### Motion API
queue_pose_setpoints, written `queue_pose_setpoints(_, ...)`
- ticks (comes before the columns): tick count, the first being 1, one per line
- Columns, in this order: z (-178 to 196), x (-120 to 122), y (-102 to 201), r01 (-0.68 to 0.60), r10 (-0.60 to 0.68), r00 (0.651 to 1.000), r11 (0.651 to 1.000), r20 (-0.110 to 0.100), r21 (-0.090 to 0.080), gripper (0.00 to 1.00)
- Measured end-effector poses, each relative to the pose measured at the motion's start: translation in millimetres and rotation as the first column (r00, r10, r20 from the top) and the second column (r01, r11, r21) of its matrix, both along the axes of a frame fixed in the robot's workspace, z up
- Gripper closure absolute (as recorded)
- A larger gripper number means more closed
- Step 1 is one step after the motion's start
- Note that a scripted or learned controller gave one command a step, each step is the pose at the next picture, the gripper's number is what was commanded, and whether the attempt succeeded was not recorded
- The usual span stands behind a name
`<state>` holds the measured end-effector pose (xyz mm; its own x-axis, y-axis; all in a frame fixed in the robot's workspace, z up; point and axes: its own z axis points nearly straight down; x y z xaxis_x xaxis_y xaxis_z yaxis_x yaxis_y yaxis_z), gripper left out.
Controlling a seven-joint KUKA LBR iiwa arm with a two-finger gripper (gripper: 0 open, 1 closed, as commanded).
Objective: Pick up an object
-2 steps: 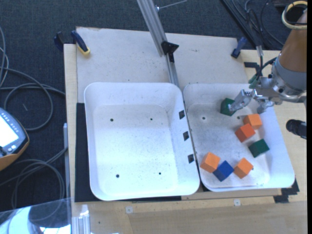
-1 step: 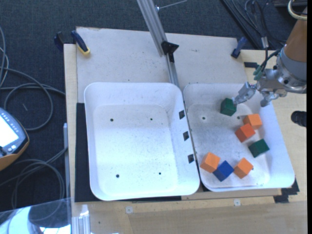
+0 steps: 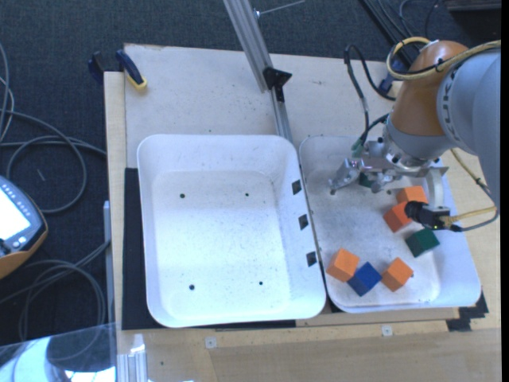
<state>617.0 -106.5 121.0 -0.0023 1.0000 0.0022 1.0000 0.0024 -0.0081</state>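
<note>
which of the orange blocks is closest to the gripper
The orange block just below the gripper, near the right bin's far side. The other two orange blocks sit at the near edge, flanking the blue block.

You had five blocks in the right bin (image 3: 453,289). At its near edge an orange cube (image 3: 343,264) touched a blue cube (image 3: 365,278), with a second orange block (image 3: 397,274) just right of the blue one. Farther in, toward the right wall, a dark green block (image 3: 422,241) lay tilted just near of another orange block (image 3: 400,212).
</note>
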Motion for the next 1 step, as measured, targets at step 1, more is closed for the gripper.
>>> queue_pose_setpoints(1,-16.6,25.4,-88.2,0.011,-0.011,1.0,1.0,-0.007,-0.009,0.0)
